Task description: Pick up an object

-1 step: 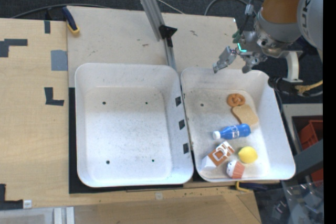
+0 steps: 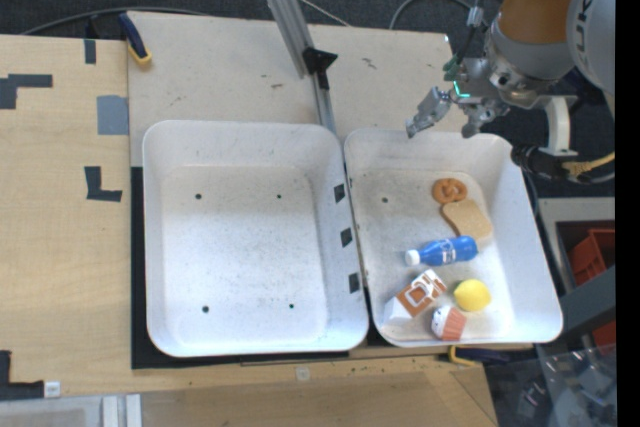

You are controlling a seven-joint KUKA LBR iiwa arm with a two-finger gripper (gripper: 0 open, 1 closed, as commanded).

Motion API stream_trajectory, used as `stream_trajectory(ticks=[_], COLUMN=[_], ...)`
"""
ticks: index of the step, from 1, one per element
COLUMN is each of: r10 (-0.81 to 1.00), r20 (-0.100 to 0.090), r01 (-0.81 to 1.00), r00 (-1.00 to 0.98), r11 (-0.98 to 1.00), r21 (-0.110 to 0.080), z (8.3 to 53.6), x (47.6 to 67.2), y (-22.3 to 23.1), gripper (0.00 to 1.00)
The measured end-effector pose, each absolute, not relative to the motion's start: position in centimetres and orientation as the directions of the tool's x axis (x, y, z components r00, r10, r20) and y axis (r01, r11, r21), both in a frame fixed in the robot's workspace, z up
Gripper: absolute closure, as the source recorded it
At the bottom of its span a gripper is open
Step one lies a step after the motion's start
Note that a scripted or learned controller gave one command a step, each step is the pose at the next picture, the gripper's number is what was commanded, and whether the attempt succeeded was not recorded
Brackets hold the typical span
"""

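My gripper [image 2: 446, 120] hangs above the far edge of the right bin [image 2: 527, 215], its two fingers spread open with nothing between them. Below it in that bin lie an orange pretzel [image 2: 450, 189], a tan bread slice [image 2: 469, 218], a blue bottle [image 2: 442, 252] on its side, a yellow lemon [image 2: 472, 295], an orange-and-white carton [image 2: 422, 293] and a small red-and-white cup [image 2: 447, 321]. The pretzel is the closest to the gripper, a little toward the camera from it.
The left bin [image 2: 150, 155] stands beside the right one, with a shared ridge between them. A slanted metal pole [image 2: 290, 15] reaches down to the bins' far junction. Cables trail behind the bench at the top.
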State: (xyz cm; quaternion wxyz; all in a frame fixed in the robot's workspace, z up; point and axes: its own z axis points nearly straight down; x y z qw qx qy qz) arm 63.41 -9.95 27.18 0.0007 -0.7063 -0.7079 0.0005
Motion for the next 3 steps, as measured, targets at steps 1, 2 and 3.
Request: stream_trajectory(ticks=[1, 2, 3], r10=[1.0, 1.0, 1.0], r20=[0.0, -0.001, -0.001], r01=[1.0, 1.0, 1.0], r00=[-0.001, -0.001, -0.001], r11=[0.001, 0.001, 0.001], r21=[-0.007, -0.007, -0.007], z=[22.1, 17.6, 13.0], x=[62.5, 62.8, 62.8], y=[-9.3, -9.2, -9.8], gripper=[0.0, 0.0, 0.0])
